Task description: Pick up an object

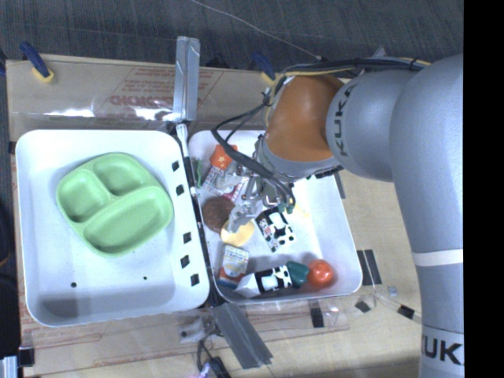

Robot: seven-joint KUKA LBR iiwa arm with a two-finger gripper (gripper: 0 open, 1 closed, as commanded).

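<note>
The arm reaches in from the right and its gripper (253,198) hangs low over the right bin (340,225), among the clutter near the bin's left wall; whether it's released, clenched or grasping anything I can't tell, since wrist and cables hide that part. Likeliest target is the pile directly under it: a brown round thing (215,213), a pale yellow piece (239,232) touching it, and a small black-and-white cube (275,230) just beside. The cube looks stiff and light, so a pinch across two flat faces should hold; the yellow piece is prob. soft and flat, harder to get under. Count in the right bin, approx. (the pile overlaps): 1 brown round, 1 yellow piece, 2 black-and-white items incl. the one (270,279) at the near wall, 1 teal lump (298,273), 1 orange-red ball (320,272), 2 crinkly packets (233,261). The left bin (47,290) holds 1 green divided plate (115,203).
</note>
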